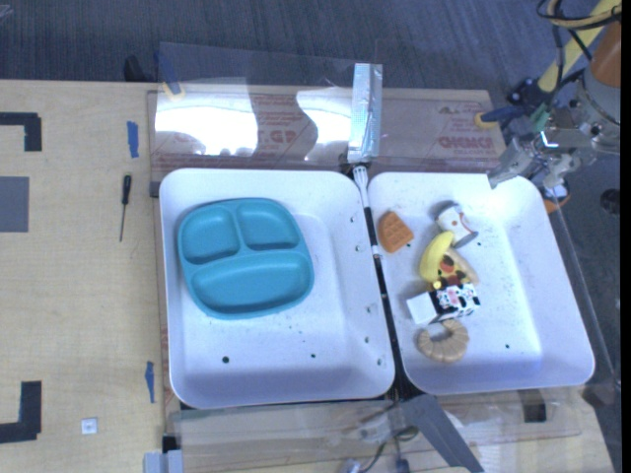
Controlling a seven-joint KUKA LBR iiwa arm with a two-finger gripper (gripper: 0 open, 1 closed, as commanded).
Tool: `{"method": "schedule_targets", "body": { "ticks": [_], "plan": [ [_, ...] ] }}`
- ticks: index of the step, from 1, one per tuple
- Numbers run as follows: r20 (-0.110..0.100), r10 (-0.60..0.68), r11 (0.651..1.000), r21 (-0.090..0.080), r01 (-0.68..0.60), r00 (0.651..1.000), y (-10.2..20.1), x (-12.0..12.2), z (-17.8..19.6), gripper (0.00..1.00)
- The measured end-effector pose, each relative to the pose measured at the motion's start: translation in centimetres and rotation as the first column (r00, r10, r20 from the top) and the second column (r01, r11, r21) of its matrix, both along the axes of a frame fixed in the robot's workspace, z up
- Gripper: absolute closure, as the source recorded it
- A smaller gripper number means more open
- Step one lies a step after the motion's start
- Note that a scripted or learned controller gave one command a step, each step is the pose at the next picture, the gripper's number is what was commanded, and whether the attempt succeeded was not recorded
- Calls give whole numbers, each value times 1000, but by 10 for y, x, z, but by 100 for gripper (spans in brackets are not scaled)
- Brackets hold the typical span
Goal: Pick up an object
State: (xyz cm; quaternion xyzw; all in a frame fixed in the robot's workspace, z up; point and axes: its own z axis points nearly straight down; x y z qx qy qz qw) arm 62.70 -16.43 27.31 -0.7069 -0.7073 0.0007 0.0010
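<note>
camera view: slanted look down on two shallow white bins side by side.
progress: nothing lifted yet, by my reading; the whole pick is left to do.
gripper (540, 158): grey two-finger gripper near the right bin's (552, 294) far right corner, well apart from the objects.
jaws: cannot tell their state, too small and cluttered.
task's things: clustered mid right bin, all resting on its floor.
right bin count: one yellow banana (436, 255), one orange wedge (395, 232), one tan ring (442, 341), one black-and-white block (454, 299).
left bin (325, 363) count: one blue sectioned plastic plate (245, 256).
</note>
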Motion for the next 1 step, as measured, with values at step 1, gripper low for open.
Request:
{"method": "schedule_targets", "body": {
  "ticks": [1],
  "plan": [
    [-8, 84, 996, 3, -84, 996, 23, -66, -113, 0]
  ]
}}
